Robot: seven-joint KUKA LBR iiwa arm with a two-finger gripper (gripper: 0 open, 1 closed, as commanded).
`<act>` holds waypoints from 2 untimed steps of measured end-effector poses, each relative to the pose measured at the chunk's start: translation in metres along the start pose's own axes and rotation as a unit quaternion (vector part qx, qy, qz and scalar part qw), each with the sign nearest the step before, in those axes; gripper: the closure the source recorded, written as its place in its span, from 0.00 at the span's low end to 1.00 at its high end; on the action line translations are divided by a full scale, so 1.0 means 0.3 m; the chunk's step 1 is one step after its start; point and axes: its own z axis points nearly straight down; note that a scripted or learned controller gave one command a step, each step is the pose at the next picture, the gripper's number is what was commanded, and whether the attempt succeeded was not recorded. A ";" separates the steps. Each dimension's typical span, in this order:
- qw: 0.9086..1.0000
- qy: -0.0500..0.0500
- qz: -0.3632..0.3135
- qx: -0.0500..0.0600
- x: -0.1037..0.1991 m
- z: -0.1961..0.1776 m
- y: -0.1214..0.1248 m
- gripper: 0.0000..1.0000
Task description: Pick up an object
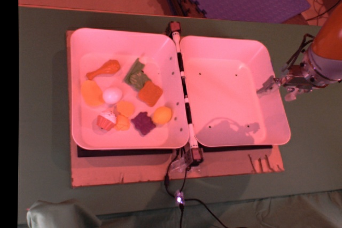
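The gripper [273,85] hangs at the right bin's [235,50] right rim; I cannot tell its state. Cross to the left bin [85,40], choosing the egg [112,95].

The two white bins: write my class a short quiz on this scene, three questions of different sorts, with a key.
1. True or false: the toy foods all lie in the left bin.
2. Multiple choice: where is the gripper? A. over the drumstick B. at the outer right rim of the right bin C. above the divider between the bins
3. Short answer: which toy lies just right of the purple piece, near the front of the left bin?

Key: 1. True. 2. B. 3. The yellow lemon.
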 end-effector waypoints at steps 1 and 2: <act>1.000 0.000 0.000 0.000 0.000 0.000 0.000 0.00; 1.000 0.001 0.000 0.003 0.010 0.157 -0.031 0.00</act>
